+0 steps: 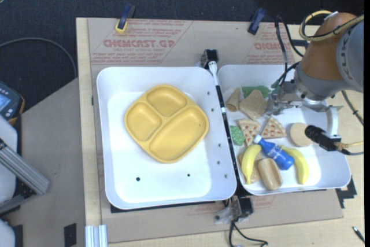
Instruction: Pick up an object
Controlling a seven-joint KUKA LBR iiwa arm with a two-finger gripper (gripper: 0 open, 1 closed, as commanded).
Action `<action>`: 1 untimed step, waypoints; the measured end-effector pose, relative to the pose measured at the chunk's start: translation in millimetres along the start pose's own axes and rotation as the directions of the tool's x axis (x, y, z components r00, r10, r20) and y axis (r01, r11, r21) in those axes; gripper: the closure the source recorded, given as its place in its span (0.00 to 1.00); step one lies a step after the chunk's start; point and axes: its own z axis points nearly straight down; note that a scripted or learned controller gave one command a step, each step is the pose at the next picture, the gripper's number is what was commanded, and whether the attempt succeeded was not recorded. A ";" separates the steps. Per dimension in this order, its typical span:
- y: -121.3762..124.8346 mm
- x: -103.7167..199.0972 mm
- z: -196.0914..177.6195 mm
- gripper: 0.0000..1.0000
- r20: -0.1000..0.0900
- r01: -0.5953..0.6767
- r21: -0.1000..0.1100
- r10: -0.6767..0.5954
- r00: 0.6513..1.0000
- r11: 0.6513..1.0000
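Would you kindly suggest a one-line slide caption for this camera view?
KUKA arm's hand poised over toy food in the right bin; yellow divided plate in the left bin.

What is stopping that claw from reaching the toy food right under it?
Nothing visible. The gripper hangs directly over the pile of toy food in the right bin, above the waffle wedge and bread slice. The blue bottle and bananas lie nearer the front, off to the side.
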 end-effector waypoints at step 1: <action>1.1 -0.9 -41.8 1.00 0.001 0.000 0.005 0.000 1.000 1.000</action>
